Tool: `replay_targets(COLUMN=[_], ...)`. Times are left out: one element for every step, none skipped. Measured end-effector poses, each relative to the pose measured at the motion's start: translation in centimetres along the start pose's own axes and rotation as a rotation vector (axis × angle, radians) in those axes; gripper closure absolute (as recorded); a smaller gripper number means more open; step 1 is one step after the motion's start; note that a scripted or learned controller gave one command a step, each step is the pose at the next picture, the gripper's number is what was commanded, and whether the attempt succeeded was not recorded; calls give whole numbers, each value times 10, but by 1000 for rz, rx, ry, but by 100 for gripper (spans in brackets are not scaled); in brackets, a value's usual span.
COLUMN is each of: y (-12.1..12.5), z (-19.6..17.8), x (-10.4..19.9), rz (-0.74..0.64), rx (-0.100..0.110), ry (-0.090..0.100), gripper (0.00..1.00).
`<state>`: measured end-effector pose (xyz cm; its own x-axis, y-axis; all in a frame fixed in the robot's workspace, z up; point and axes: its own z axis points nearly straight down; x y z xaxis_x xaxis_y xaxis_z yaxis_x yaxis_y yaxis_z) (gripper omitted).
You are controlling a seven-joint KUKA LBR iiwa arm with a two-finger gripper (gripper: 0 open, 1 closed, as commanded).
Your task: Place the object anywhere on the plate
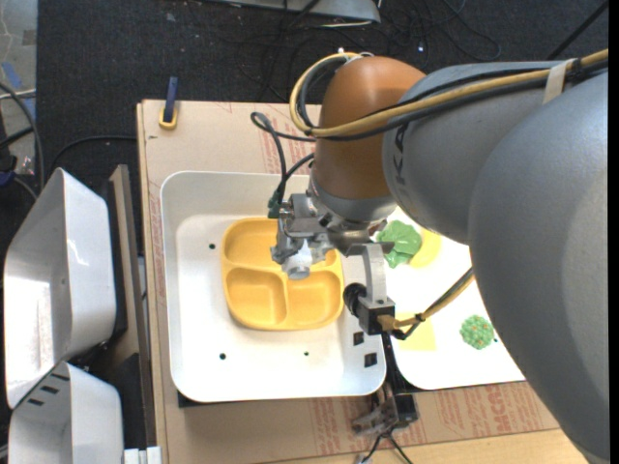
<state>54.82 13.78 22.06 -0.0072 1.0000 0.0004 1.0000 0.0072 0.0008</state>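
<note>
My gripper point(295, 259) hangs over the yellow plate point(253, 298); its grip I cannot tell. The green leafy piece point(401, 242) lies in the right bin (likely soft, light); I'd pinch its thick middle.

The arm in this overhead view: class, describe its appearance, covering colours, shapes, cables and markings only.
The arm is bulky, rounded and grey, with a glossy orange dome-shaped band above the wrist. Yellow and black cables run along it, and black loops arch beside the band. The gripper is a compact grey metal assembly. No markings are legible.
</note>
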Motion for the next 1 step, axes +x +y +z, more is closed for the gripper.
replay_targets(y=[0], z=[0], x=[-3], rz=[4], rx=[1], ry=[-1], gripper=[0])
